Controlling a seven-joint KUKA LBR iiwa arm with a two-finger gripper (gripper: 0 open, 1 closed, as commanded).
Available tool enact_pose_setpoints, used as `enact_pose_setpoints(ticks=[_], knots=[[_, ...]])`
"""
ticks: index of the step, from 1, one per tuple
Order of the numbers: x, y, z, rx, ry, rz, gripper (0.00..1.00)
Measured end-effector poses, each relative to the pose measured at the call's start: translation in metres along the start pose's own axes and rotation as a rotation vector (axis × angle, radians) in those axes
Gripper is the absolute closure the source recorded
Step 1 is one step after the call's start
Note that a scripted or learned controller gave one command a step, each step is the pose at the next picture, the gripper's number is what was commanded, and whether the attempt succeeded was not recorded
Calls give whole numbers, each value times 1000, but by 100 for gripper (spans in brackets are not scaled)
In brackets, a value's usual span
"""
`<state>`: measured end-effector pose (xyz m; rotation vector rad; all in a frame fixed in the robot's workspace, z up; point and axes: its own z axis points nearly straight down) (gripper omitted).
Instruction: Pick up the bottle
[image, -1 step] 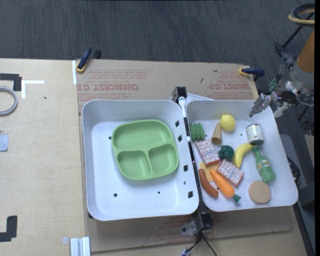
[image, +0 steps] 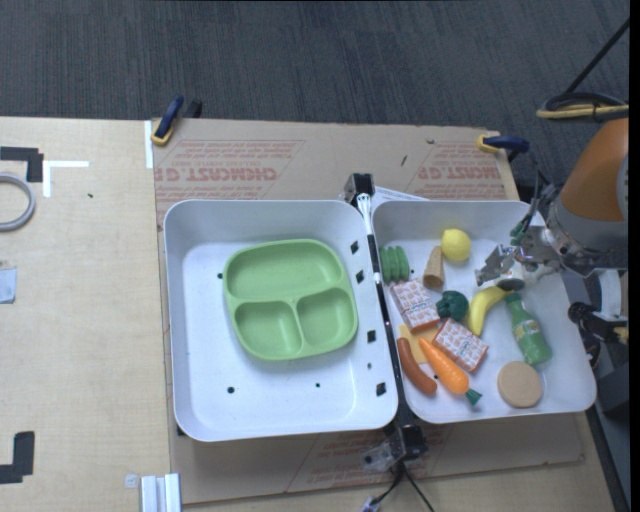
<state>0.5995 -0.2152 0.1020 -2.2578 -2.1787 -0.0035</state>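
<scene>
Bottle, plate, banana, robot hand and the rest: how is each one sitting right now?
bottle: lying flat in the right bin, not lifted.
gripper: just above the bottle's cap end, holding nothing.
banana: lying beside the bottle.
lemon: resting near the bin's back.
carrot: lying flat, slanted.
round cookie: flat near the front wall.
green plate: right side up in the left bin.

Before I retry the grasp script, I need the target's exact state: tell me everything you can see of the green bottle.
The bottle is small, green and glossy, plastic-looking, with a narrow neck and a darker cap. It lies on its side on the floor of the right bin, near the bin's right wall, cap toward the far side, base toward the near side. Its neck end lies beside the banana; whether they touch is unclear. A round tan cookie sits just beyond its base. The tool hangs just beyond the cap, apparently not gripping it.
</scene>
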Motion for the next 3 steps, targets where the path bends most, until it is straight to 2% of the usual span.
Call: enact_pose_setpoints(ticks=[1,2,3], knots=[[-3,0,-10,-3,-6,1,100],[46,-55,8,-5,-5,-23,100],[114,-120,-134,-1,-5,-301,100]])
